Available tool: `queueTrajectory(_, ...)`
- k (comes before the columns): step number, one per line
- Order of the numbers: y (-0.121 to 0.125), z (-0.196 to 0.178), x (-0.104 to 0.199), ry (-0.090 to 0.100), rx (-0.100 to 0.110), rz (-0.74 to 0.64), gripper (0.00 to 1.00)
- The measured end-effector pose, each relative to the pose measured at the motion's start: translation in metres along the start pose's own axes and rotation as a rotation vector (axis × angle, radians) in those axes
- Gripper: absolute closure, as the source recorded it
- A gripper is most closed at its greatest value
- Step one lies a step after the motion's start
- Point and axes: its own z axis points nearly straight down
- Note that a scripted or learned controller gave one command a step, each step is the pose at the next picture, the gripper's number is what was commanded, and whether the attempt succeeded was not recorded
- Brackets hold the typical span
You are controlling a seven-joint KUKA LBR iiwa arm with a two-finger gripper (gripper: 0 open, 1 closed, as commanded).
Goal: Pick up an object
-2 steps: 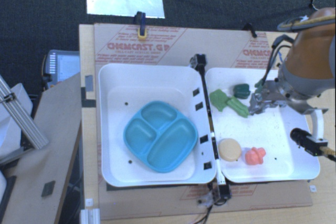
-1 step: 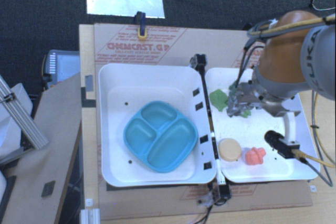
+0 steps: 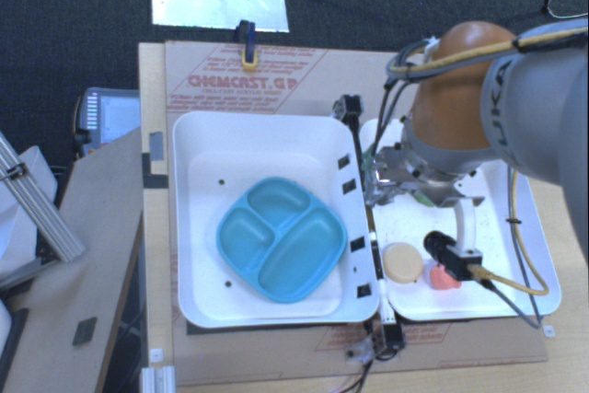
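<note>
Hovering over the right bin point(image 3: 532, 288), the gripper point(image 3: 386, 189) sits just above the tan disc point(image 3: 402, 263); finger state indeterminate

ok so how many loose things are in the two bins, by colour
blue: 1, the divided plate in the left bin
tan: 1, the round disc in the right bin
pink-red: 1, the small piece beside the disc
total: 3, though the arm may hide more in the right bin
</note>
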Motion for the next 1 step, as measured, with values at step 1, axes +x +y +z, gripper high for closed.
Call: queueTrajectory(1, -0.0038, -0.008, 0.0616, 0.001, -0.001, -0.002, 1.0)
